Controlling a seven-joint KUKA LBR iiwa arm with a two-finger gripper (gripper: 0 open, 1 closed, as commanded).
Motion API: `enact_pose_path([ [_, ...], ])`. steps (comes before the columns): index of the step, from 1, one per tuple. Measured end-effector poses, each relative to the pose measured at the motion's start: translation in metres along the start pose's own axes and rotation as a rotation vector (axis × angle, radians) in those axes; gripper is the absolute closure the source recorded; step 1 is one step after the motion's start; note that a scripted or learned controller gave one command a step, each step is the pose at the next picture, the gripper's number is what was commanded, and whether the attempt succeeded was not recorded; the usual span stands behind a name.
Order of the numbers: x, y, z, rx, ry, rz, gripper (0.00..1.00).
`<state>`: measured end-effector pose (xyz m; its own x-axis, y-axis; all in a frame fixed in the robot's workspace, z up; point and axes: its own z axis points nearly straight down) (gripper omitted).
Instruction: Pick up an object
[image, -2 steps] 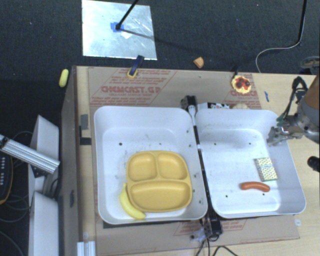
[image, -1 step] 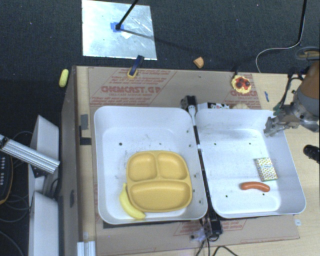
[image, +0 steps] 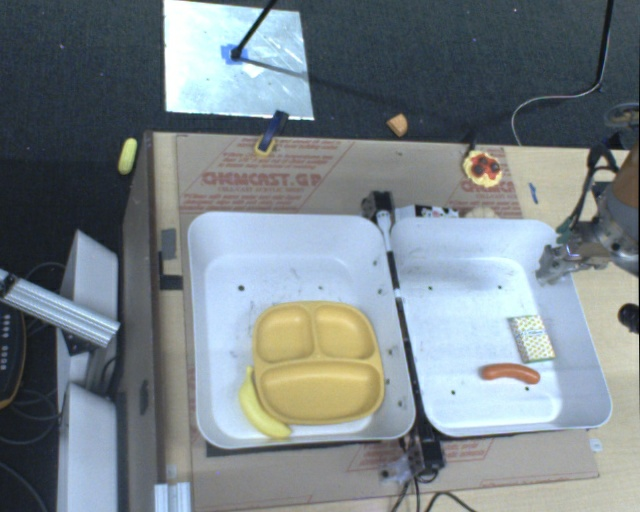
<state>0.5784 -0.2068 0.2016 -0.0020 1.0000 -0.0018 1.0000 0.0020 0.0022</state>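
Poised at the right bin's (image: 585, 345) far edge, the gripper (image: 556, 262) carries nothing, its fingers' state impossible to tell, while a sausage (image: 511, 374) and sponge (image: 531, 338) lie loose below, easier targets than the left bin's tray (image: 318, 362) and banana (image: 258, 410).

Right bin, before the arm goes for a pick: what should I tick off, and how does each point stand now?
1. Targets in the right bin: ok, a toy sausage and a patterned block lie there.
2. The two apart from each other: ok, a gap shows.
3. Sausage away from the walls: ok.
4. Hand over a target: not ok, it sits at the bin's far right rim.
5. Hand ready to close: cannot tell.
6. Left bin contents out of the way: ok, the yellow divided plate and banana lie there.
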Motion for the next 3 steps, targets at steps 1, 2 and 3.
enact_pose_path([
  [1, 0.0, 0.014, 0.0, -0.001, 0.0, -0.002, 1.0],
  [2, 0.0, -0.008, -0.015, 0.0, 0.001, 0.0, 1.0],
  [3, 0.0, 0.027, 0.008, 0.0, 0.0, -0.002, 1.0],
])
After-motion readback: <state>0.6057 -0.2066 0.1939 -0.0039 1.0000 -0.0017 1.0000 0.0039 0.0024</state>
